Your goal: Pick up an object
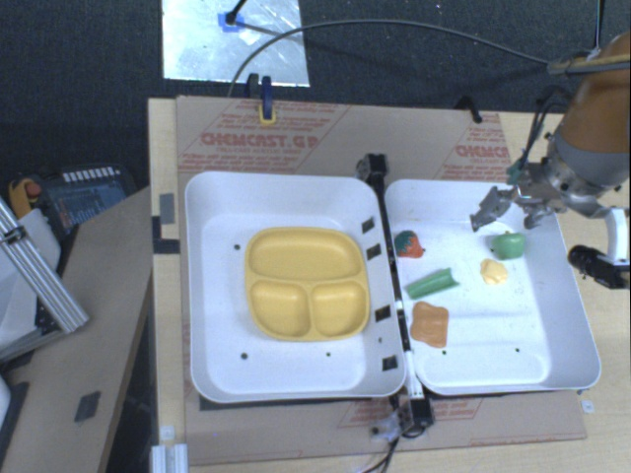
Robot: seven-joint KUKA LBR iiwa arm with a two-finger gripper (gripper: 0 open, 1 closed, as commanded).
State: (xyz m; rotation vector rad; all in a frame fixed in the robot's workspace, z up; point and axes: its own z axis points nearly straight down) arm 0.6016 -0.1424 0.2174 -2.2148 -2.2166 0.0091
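My gripper (505, 215) hovers over the green apple (510, 245), jaws spread, holding nothing; I'd centre, drop straight, then close.

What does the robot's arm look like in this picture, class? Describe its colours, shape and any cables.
The arm is rounded and bulky, with a broad orange band above a grey wrist. Below it sits a grey metal end effector with two slim fingers. Thin dark cables run beside the arm, and a black part juts out at its right.

Dark carpet floor (89, 57), a shiny foil sheet (232, 28), tan wooden bench (108, 294)
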